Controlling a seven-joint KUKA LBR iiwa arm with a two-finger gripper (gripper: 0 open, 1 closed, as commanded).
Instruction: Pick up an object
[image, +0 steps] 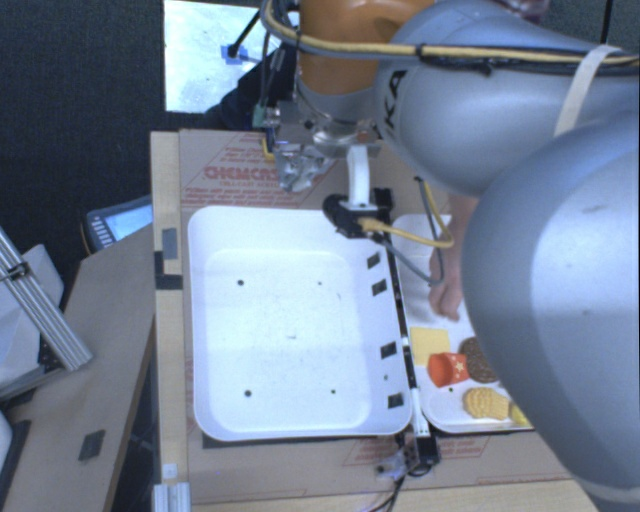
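Note:
The right bin (440, 418) holds several small items at its near end: a yellow slab (429, 342), a red piece (447, 369), a dark brown round piece (480, 362) and a tan biscuit-like piece (487, 403). A pinkish object (447, 292) lies further back, partly hidden by the arm. My gripper (318, 172) hangs under the orange wrist band, above the cardboard just beyond the left bin's far edge, well away from those items. Nothing shows in it.
The left bin (215, 300) lies broad and white in the middle of the view. Black clips (388, 350) line the divide between the two bins. The grey arm (540, 250) covers most of the right bin. Metal rails (40, 310) lie at the left.

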